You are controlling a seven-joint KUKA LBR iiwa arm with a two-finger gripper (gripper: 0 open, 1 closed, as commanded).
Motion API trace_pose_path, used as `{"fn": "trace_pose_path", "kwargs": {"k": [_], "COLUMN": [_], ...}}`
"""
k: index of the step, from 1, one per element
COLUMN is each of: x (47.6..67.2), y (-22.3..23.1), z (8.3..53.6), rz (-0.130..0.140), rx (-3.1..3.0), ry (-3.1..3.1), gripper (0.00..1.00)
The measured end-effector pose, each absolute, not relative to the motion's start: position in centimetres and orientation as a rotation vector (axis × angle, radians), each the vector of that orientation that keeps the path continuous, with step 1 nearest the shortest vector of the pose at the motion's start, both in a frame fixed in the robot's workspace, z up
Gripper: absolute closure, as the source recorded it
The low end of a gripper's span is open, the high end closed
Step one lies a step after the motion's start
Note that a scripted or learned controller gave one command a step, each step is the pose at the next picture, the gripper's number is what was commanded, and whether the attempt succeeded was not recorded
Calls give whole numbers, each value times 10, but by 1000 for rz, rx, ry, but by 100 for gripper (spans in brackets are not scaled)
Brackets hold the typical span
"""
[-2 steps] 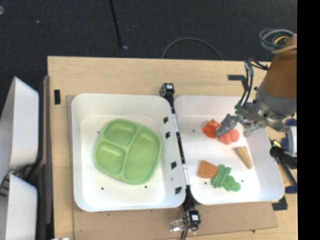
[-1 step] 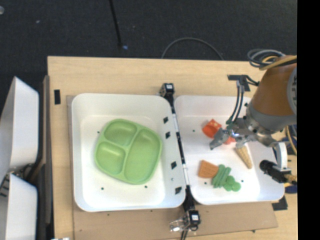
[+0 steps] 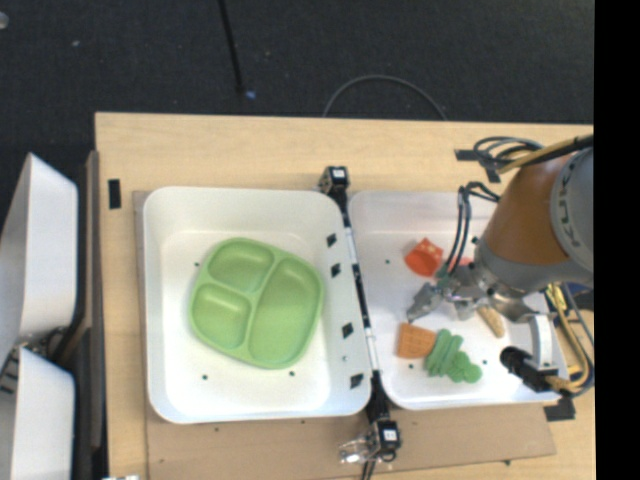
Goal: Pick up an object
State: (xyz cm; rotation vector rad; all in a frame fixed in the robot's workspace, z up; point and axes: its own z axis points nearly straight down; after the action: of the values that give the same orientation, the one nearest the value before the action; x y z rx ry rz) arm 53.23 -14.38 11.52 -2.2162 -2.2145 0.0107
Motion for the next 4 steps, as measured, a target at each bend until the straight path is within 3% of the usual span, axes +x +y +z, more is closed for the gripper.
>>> {"fn": "trace_pose_path", "kwargs": {"k": [1, 3, 4], "x": [535, 541, 531], "y": [-145, -150, -97], "z": [126, 216, 226], "rz": [6, -1, 2], "rx": [-2222, -2219, -2210], "ry": [-2210, -2226, -2227], "gripper": [100, 100, 100]}}
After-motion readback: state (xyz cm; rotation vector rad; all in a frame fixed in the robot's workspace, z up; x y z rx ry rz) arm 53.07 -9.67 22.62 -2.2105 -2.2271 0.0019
